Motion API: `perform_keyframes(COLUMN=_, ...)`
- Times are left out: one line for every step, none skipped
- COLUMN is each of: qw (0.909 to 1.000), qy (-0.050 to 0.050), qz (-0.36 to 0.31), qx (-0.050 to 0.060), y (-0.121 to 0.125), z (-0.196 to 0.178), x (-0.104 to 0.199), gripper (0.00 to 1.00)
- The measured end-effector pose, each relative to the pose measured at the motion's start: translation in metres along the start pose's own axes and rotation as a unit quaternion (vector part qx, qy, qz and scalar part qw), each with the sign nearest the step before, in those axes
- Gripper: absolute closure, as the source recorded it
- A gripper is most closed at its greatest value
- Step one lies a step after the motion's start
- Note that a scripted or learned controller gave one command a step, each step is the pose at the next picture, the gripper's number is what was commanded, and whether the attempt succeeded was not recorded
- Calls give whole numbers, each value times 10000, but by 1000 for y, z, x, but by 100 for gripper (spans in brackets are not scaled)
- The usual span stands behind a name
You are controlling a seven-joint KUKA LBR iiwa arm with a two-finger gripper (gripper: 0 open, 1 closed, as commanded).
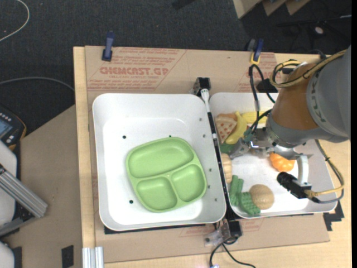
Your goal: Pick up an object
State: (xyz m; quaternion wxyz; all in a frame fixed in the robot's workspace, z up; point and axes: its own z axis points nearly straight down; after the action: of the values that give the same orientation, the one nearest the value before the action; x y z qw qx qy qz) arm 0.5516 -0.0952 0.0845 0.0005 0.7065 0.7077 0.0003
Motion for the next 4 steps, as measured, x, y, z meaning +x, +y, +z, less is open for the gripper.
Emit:
perform_keyframes(qw=10000, qy=-16, qz=18, qx=-19, y=49, z=-1, x=-52, gripper=0)
perform_keyframes(qw=10000, qy=-2, qz=36, qx=20, y=16, z=0, x=-109, gripper=0)
perform_keyframes(qw=10000, qy=3, qz=47, qx=25, y=-76, z=-60, x=-131, gripper=0)
perform_keyframes(qw=10000, qy=3, qz=-29, qx=-14, y=16, z=3, x=-94, gripper=0)
